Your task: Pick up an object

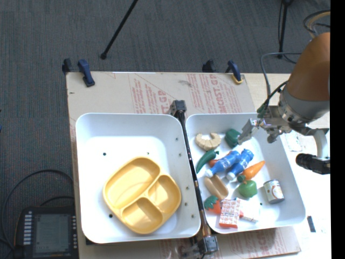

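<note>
Two-finger tool spread open, empty, above right white bin's far edge. Blue plastic bottle mid-bin: light, rigid, slippery; best gripped across its body.

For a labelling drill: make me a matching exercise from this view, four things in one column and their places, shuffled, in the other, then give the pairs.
Things:
1. yellow divided tray
2. small can
3. blue bottle
4. red-and-white packet

Places:
A. near edge of the right bin
B. middle of the right bin
C. left bin
D. right side of the right bin, past the orange carrot

Pairs: 1-C, 2-D, 3-B, 4-A
</note>
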